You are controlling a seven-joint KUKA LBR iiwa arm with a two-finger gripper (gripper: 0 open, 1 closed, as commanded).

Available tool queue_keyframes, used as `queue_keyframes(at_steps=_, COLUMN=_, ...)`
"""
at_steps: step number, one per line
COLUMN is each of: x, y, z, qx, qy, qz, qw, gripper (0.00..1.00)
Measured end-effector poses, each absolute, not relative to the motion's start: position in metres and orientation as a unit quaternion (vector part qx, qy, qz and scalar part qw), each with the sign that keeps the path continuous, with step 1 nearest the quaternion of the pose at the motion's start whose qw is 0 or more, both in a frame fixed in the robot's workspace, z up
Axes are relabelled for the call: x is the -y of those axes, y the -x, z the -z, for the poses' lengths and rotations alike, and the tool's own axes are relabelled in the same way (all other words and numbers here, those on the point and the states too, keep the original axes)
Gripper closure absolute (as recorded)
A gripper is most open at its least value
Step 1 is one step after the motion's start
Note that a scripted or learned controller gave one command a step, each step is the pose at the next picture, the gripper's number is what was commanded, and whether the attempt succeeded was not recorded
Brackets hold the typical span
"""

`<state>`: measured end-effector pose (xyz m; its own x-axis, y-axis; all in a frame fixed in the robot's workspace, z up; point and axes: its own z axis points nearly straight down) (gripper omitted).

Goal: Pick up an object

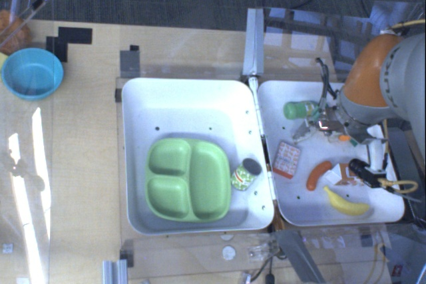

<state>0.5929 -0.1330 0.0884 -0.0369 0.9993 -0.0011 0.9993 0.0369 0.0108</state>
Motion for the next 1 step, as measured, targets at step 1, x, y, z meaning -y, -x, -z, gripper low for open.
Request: queue_keyframes(at_steps=1, x=0.1252, y=-0.6614, z=-0.0839, qx=-0.736, qy=-0.677, qz=0.0117, qw=-0.013, gripper=0.0)
